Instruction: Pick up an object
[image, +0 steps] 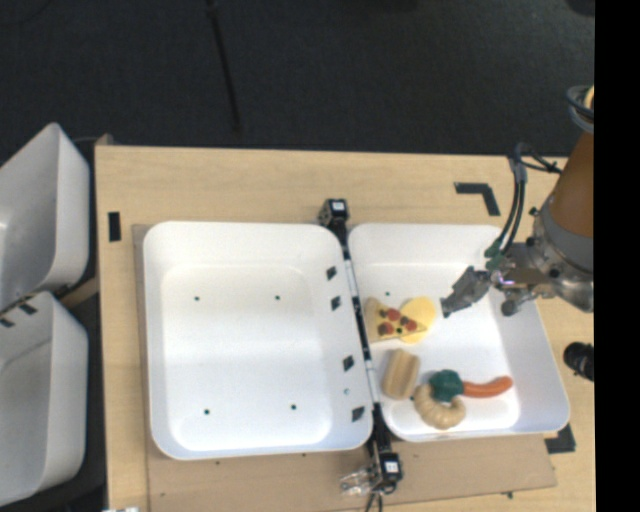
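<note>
The right bin (520, 340) holds several toy foods. A yellow pizza slice with red dots (402, 318) lies near the bin's left wall. Below it sits a tan bread roll (400, 372). At the bin's front edge a green piece (444, 383) rests on a beige ring (440, 411), and an orange carrot (488, 387) lies just to their right. My gripper (482, 294) hangs over the middle of the right bin, just right of the pizza slice, and nothing shows in it.
The left bin (160, 330) adjoins the right bin along a divider with black clips (350, 330). White containers (40, 300) stand off the bench's left side. Cables (515, 200) run down the arm at the right.
</note>
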